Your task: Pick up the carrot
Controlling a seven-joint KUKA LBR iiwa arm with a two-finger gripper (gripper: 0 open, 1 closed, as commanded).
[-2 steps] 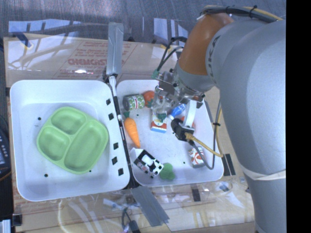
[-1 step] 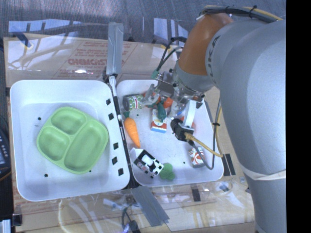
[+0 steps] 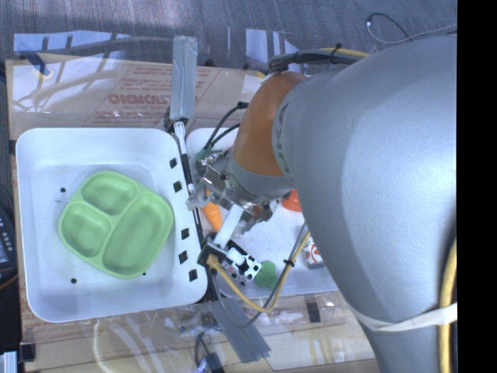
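Observation:
The carrot (image 3: 211, 214) shows as a small orange piece in the right bin (image 3: 326, 284), close to that bin's left wall. My gripper (image 3: 227, 207) is low over the bin, directly beside and partly over the carrot. The grey arm with its orange band (image 3: 260, 134) covers most of the right bin and hides the rest of the carrot.
A green divided plate (image 3: 116, 222) lies in the left bin (image 3: 39, 169). In the right bin a green ball (image 3: 267, 273) sits near the front, a second orange thing (image 3: 292, 202) peeks out by the arm, and a red-and-white item (image 3: 313, 253) lies to the right.

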